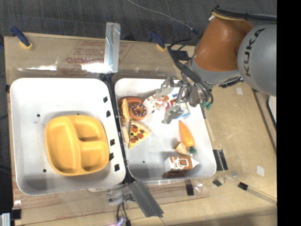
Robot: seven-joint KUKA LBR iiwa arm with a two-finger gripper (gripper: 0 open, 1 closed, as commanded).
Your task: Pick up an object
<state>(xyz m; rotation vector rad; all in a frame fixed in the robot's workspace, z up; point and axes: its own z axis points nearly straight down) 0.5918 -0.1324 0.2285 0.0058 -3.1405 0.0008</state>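
Gripper (173, 102) hangs just above-left of the carrot (186, 134); finger state unclear.

The arm (256, 51) is seen entering from the right of the camera view, its grey housing positioned at the upper right. The orange band (221, 44) is located just above the wrist and is turned toward the camera. Black cables are routed around the wrist. The gripper (173, 108) is pointed down and to the left, its metal fingers (167, 86) angled downward. The finger spacing cannot be determined.
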